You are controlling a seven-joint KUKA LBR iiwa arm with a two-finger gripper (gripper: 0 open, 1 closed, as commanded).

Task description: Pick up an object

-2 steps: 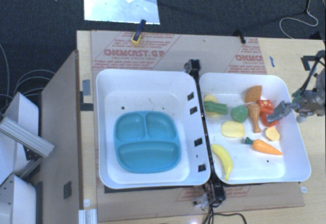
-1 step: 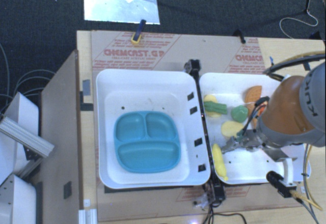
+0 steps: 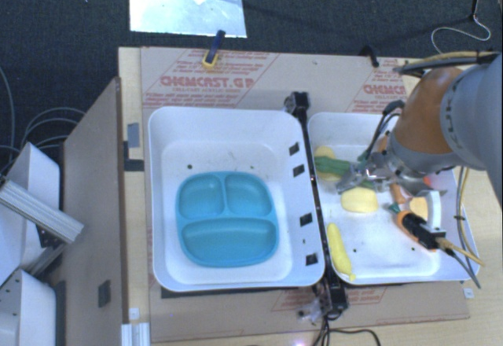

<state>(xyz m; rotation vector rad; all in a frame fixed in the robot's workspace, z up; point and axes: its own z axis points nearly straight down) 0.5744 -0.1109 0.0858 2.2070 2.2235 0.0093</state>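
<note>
My gripper (image 3: 358, 178) hangs low over the left half of the right bin (image 3: 377, 262), with the grey arm and its orange band reaching in from the right. Just below it lies a pale yellow rounded object (image 3: 359, 200), close to or touching the gripper. A green object (image 3: 333, 167) and a small yellow piece (image 3: 324, 153) lie just left of the gripper. A yellow banana (image 3: 339, 251) rests along the bin's left wall near the front. Nothing is visibly lifted.
The left bin (image 3: 189, 132) holds a blue divided plate (image 3: 227, 219). A yellow wedge (image 3: 420, 207) and an orange stick-like object (image 3: 396, 195) lie on the right side of the right bin, partly under the arm. A black divider (image 3: 308, 179) runs between the bins.
</note>
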